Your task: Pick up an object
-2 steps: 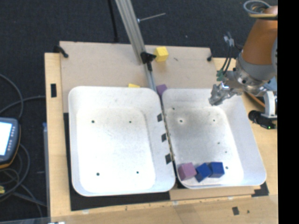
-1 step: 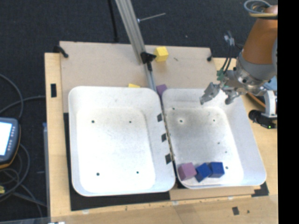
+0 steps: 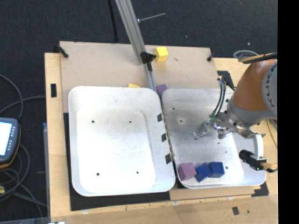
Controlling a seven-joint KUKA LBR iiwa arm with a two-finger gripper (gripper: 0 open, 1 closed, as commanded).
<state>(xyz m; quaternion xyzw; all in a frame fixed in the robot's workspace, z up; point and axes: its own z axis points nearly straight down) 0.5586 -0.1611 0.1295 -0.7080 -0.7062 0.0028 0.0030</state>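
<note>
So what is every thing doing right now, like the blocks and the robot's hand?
gripper: low over the right bin's floor, holding nothing I can see
purple block: lying in the right bin, near its front edge
blue blocks: two, side by side, next to the purple block
yellow block: sitting on the board behind the bins
right bin: holds the three blocks

The gripper [image 3: 202, 132] hovers in the right bin [image 3: 187, 106] above three blocks [image 3: 202, 171].
</note>
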